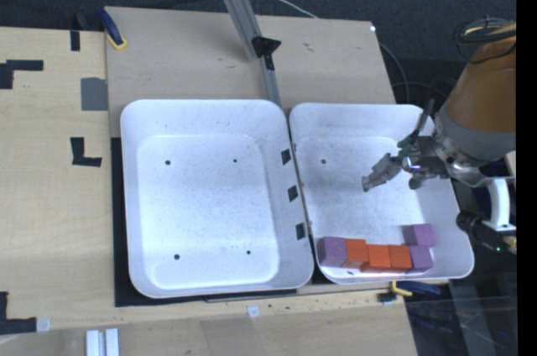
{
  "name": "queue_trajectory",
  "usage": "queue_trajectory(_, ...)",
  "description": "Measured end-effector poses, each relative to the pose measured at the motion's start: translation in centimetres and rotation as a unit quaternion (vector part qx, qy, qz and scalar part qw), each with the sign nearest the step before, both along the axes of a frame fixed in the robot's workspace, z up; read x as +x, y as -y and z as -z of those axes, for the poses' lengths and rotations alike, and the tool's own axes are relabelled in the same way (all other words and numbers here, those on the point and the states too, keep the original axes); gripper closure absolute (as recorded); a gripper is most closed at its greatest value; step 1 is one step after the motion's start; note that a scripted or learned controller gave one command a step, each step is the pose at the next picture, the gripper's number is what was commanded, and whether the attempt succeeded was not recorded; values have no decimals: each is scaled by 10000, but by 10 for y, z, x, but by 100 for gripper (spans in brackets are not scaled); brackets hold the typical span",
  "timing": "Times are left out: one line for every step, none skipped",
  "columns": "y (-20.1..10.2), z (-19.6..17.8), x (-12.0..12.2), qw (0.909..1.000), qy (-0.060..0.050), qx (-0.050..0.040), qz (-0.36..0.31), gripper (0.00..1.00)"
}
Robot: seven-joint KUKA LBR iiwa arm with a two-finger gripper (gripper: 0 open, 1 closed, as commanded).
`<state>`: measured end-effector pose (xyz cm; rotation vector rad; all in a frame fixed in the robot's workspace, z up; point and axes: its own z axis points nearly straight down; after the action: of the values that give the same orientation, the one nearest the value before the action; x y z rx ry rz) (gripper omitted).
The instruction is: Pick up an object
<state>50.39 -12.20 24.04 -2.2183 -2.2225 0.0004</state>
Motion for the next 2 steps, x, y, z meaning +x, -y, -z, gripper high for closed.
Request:
queue_trajectory(-94,7,30,10000,0,11,-43,0)
queue_trajectory(-150,-4,64,10000,9,6,-32,0)
